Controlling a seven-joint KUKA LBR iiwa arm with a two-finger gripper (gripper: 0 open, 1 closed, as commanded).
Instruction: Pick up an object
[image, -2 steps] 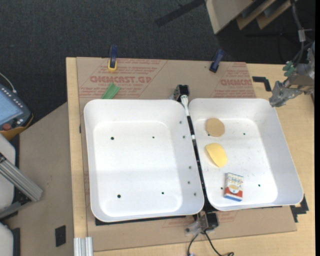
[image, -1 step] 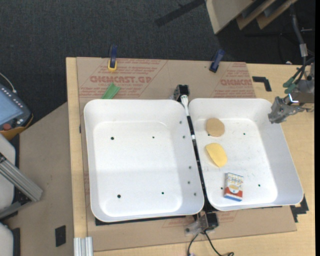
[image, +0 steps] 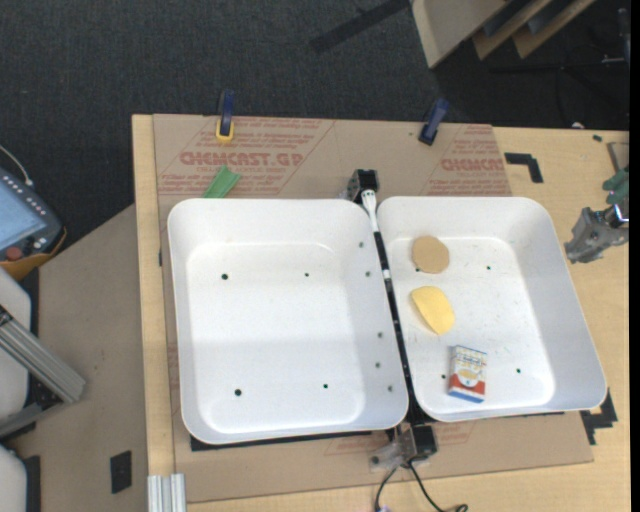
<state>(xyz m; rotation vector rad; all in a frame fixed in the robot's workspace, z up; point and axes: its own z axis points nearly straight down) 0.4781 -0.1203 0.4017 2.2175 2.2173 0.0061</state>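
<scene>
Three objects lie in the right white bin (image: 540, 240): a round tan cookie-like piece (image: 431, 254) near the bin's back left, a yellow oval piece (image: 434, 308) just in front of it, and a small red, white and blue box (image: 467, 373) near the front. My gripper (image: 598, 232) hangs at the far right edge of the view, outside the right bin's rim and well away from all three objects. Nothing shows between its fingers.
The left white bin (image: 200, 330) sits beside the right one, with a black divider strip (image: 385, 280) between them. Both rest on a brown cardboard sheet (image: 300, 150) held by a yellow clamp (image: 226, 120) and a blue clamp (image: 433, 122). A green tag (image: 221, 182) lies behind the left bin.
</scene>
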